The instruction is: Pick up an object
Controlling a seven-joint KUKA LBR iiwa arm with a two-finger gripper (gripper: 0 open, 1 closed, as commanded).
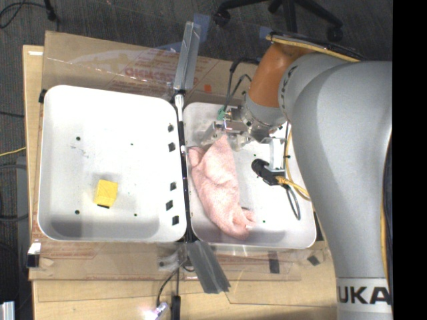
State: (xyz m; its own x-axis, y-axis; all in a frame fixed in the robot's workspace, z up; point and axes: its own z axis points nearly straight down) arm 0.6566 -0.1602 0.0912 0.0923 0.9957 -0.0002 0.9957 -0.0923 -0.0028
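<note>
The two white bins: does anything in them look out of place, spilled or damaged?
Nothing looks spilled or damaged. The pink cloth lies crumpled along the left side of the right bin, its top end just under the gripper. The yellow block sits alone in the left bin, slightly turned.

arm (333, 179) in from 3 o'clock, bent toward 10 o'clock; orange band (270, 79) above wrist, end effector (230, 127) low, pointing toward 9 o'clock.
</note>
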